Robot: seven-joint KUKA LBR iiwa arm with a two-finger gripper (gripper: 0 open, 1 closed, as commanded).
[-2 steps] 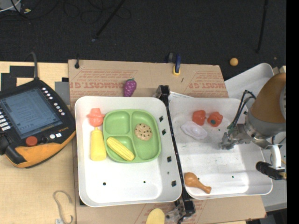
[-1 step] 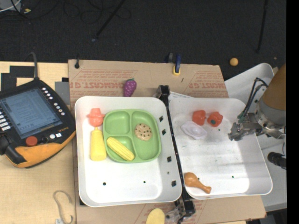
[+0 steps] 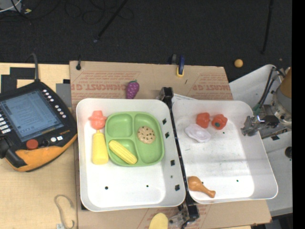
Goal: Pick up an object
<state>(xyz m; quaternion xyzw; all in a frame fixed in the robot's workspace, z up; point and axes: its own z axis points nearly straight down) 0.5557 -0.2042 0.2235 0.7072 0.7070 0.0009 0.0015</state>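
- Camera view: my gripper (image 3: 249, 126) sits at the right edge of the right bin (image 3: 238, 175), just over its rim, with nothing between my fingers that I can see.
- Whether my fingers are apart or together I cannot tell; they are small and blurred here.
- In the right bin, two red tomatoes (image 3: 211, 120) lie side by side near the far wall, with a white lump (image 3: 198, 133), perhaps a crumpled wrapper, just beside them.
- A drumstick (image 3: 200, 186) lies at that bin's near left corner.
- The left bin (image 3: 124, 190) bears a green tray (image 3: 155, 149) with a cookie (image 3: 146, 135) and a corn cob (image 3: 123, 151) in separate compartments.
- A yellow bottle (image 3: 99, 148) and a pink toy (image 3: 97, 120) lie just left of the tray.
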